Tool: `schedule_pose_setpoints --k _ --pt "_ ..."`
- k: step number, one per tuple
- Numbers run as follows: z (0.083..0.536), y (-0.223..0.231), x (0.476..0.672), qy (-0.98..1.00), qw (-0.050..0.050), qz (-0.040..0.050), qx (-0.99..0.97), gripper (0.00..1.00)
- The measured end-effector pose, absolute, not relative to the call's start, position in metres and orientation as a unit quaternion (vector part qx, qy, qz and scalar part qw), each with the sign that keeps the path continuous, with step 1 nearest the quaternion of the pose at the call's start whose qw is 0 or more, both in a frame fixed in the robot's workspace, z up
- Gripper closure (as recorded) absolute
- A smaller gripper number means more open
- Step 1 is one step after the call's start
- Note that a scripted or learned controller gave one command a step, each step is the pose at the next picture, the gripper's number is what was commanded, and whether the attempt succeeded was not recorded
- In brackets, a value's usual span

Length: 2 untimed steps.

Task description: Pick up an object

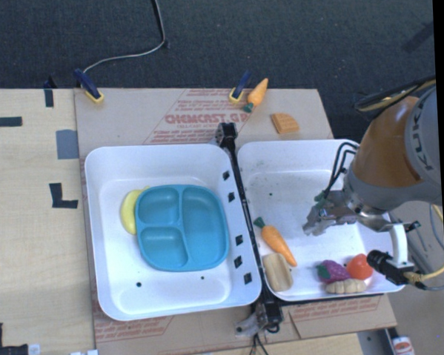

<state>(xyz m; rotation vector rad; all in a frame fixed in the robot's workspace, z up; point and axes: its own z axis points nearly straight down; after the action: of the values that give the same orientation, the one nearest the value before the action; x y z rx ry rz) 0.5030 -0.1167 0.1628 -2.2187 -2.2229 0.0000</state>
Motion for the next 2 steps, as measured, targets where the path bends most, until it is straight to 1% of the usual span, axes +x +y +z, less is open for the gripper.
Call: schedule_pose_setpoints --k 1,2 --pt "0.163 -0.117 0.503 -0.708 0.001 0.0001 -0.707 0.0" --pt "0.184 -0.069 0.484 -0.708 0.001 0.0003 -0.706 0.0"
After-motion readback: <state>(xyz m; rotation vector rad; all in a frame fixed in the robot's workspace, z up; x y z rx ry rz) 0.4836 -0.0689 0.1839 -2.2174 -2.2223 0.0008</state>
